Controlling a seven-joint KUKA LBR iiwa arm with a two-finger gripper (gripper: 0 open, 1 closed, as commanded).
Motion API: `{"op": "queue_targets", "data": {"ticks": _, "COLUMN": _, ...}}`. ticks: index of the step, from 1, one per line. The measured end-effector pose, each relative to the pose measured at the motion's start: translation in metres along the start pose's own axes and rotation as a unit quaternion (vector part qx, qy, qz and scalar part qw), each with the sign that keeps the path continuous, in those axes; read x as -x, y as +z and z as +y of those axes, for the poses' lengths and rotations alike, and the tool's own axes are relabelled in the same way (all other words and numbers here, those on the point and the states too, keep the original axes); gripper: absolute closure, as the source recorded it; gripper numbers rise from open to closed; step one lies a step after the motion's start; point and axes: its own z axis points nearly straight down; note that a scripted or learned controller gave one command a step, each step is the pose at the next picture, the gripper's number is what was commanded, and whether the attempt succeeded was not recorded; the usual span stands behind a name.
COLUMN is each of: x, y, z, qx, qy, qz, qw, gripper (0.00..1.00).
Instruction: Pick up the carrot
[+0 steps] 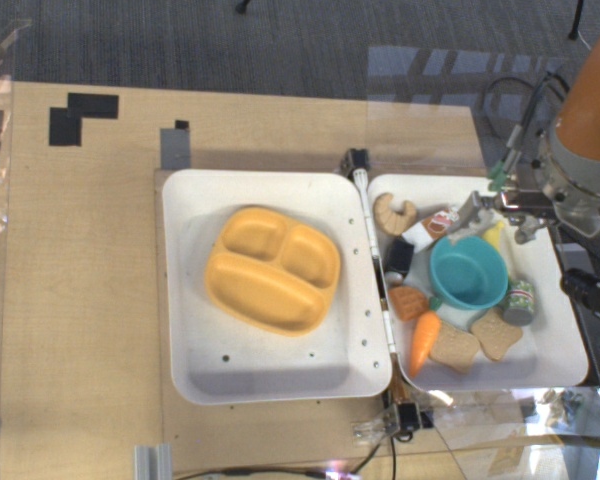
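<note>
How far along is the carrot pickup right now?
Nothing looks done: the carrot lies at the right bin's front left, beside the toast. The gripper is above the teal bowl, away from it. Reaching and gripping are left.

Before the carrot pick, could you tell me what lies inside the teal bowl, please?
The round teal plastic bowl in the right white bin shows only its own bare teal inside. Whatever lies beneath it is covered. The orange carrot lies outside it, at its lower left.
</note>
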Motion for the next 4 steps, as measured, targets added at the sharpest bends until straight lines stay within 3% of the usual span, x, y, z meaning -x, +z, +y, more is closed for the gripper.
{"op": "queue_targets", "data": {"ticks": 1, "x": -0.038, "y": 0.114, "z": -0.014, "qx": -0.003, "qy": -0.183, "qz": 0.000, "qw": 0.9831, "gripper": 0.00}}
{"op": "queue_targets", "data": {"ticks": 2, "x": -0.030, "y": 0.160, "z": -0.020, "qx": -0.002, "qy": -0.313, "qz": 0.000, "qw": 0.9497, "gripper": 0.00}}
{"op": "queue_targets", "data": {"ticks": 4, "x": -0.030, "y": 0.160, "z": -0.020, "qx": -0.001, "qy": -0.313, "qz": 0.000, "qw": 0.9496, "gripper": 0.00}}
